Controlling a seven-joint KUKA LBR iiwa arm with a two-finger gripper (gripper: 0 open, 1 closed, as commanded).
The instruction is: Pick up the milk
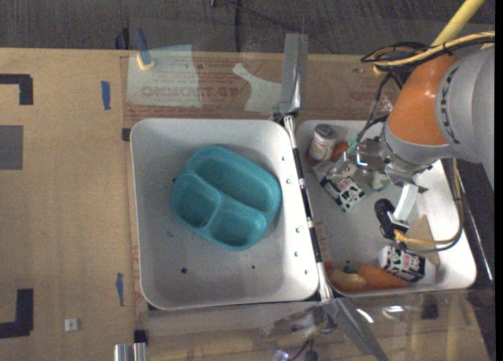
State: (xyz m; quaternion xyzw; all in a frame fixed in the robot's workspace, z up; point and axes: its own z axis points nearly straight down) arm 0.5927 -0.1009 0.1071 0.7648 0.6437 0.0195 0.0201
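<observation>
The milk [344,190], a small white carton with black cow patches, lies tilted in the left part of the right bin [456,273]. My gripper [348,169] hangs directly over the carton's upper end, close to it or touching; I cannot tell which. The grey wrist and the orange band of the arm [416,112] reach in from the right, above the bin's back half.
A small tin [321,142] stands at the right bin's back left. A second cow-patterned pack [405,262], a carrot [382,277], a brownish lump [346,279] and a tan wedge [422,231] lie toward the front. The left bin [157,257] holds a teal divided plate [226,196].
</observation>
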